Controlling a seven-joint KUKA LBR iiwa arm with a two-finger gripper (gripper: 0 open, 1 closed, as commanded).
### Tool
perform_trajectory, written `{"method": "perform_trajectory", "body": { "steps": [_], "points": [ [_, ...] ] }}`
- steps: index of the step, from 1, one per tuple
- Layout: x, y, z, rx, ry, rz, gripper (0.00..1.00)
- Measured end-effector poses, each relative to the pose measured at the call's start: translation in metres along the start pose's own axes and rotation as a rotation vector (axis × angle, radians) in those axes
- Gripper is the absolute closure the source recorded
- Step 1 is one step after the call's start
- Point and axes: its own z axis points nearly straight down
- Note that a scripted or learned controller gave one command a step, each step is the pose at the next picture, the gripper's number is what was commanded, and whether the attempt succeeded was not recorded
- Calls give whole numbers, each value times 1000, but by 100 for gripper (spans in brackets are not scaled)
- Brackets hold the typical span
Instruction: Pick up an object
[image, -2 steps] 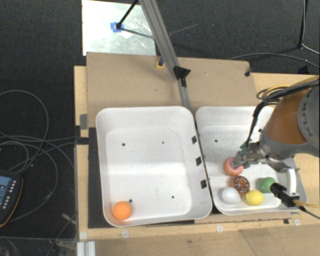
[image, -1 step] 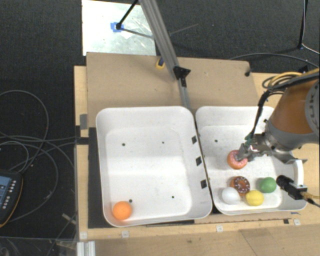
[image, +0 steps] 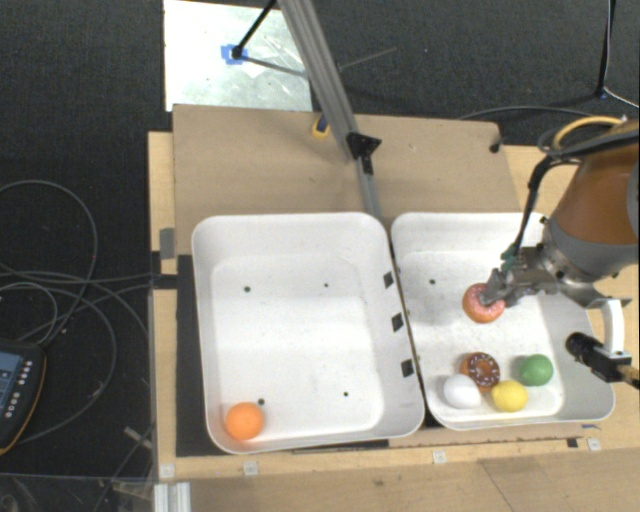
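Over the right bin (image: 575, 405), the gripper (image: 497, 293) meets a pink donut (image: 484, 305) (finger state unclear).

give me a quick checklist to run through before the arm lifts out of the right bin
1. Gripper at the pink donut: ok.
2. Donut between its fingers: cannot tell.
3. Donut apart from the chocolate donut: ok.
4. White ball, yellow ball and green ball clear of the gripper: ok.
5. Orange ball out of the way in the left bin: ok.
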Motion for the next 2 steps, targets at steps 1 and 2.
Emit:
{"method": "perform_trajectory", "body": {
  "steps": [1,2],
  "points": [
    [7,1,-61,-3,0,-1,100],
    [55,27,-59,3,3,-5,100]
  ]
}}
